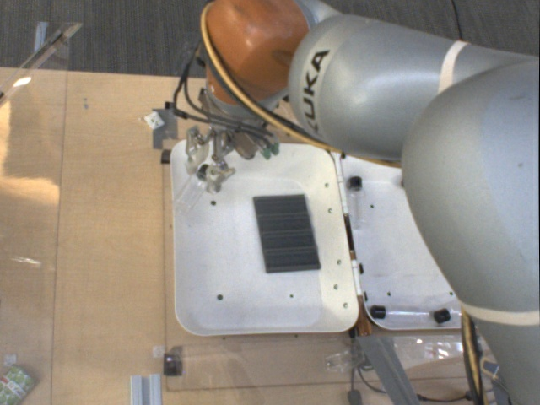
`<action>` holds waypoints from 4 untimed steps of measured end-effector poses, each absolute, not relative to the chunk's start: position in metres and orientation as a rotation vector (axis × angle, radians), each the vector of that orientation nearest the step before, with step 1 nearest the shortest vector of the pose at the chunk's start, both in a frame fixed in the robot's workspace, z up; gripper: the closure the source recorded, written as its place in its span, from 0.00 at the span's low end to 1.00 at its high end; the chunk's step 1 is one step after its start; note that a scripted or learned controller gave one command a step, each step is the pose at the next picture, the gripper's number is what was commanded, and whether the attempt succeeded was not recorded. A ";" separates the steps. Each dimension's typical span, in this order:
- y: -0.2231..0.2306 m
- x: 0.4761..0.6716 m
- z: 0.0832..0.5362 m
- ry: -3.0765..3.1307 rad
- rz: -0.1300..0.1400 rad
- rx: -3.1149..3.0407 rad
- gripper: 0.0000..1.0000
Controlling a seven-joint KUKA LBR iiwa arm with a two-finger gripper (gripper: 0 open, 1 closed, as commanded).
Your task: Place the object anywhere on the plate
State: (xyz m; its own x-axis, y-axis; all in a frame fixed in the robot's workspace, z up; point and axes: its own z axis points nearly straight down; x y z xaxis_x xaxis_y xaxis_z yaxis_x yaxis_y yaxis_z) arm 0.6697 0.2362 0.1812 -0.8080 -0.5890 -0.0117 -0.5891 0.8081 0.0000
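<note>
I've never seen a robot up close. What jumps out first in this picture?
The huge grey KUKA arm sweeps in from the right, its orange band at top centre. Below that band, its small end effector hangs over the far left corner of the left white bin. A dark ribbed rectangular plate lies flat in the middle of that bin.

Two white bins (194,310), wooden bench (93,251), grey carpet (110,7)
</note>
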 end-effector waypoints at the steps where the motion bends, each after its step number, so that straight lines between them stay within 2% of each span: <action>1: 0.236 0.670 0.283 2.738 0.003 -1.515 1.00; 2: 0.228 0.669 0.219 2.196 0.002 -2.234 1.00; 3: 0.236 0.669 0.248 2.857 0.003 -1.278 1.00; 4: 0.221 0.670 0.221 3.118 0.005 -0.298 1.00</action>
